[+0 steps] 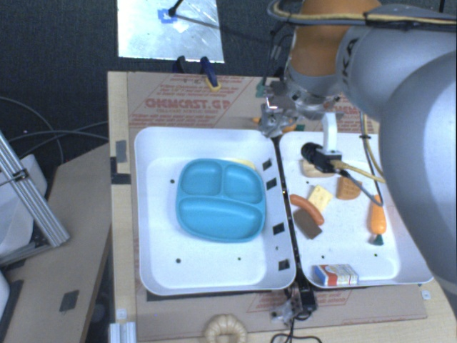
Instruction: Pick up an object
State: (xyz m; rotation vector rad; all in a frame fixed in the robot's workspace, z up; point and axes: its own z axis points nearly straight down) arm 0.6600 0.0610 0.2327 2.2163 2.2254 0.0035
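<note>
Hovering at the bins' far edge, the claw (275, 120) is hiding its grip from view. Left bin (153, 263) is holding a blue tray (220, 199); right bin (400, 259) is holding a carrot (378, 219), sausage (307, 208), cracker (320, 198) and small box (335, 275).

Grey arm (400, 70) reaching in from right, orange-banded wrist, gripper (275, 120) pointing down

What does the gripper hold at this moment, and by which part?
It cannot be told. The gripper sits at the far edge between the two bins, and nothing shows between its fingers.
</note>
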